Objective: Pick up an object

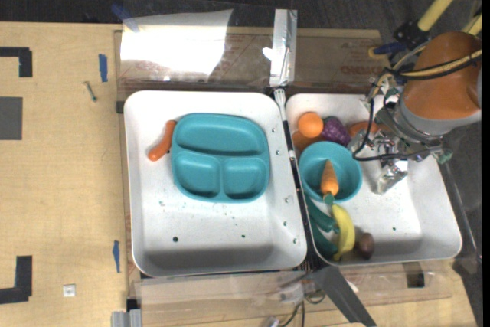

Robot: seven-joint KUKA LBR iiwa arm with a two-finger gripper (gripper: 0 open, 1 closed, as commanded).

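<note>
The teal bowl in the right bin serves as the landmark. A small carrot stands inside the bowl, tip upward. Just above the bowl, toward the bin's far wall, lie an orange and, beside it to the right, a purple bunch of grapes. Another orange-coloured piece peeks out further right of the grapes, partly hidden by the arm. Below the bowl, a banana rests against a teal cup, and a small dark brown item sits just right of the banana.

The gripper hangs to the right of the bowl, low over the white bin floor, apart from the bowl's rim. Nothing is seen between its fingers; how far apart they stand is impossible to tell.

Left of the bowl, in the other bin, a teal divided plate lies flat, and an orange sausage-shaped toy rests at its left edge.
</note>
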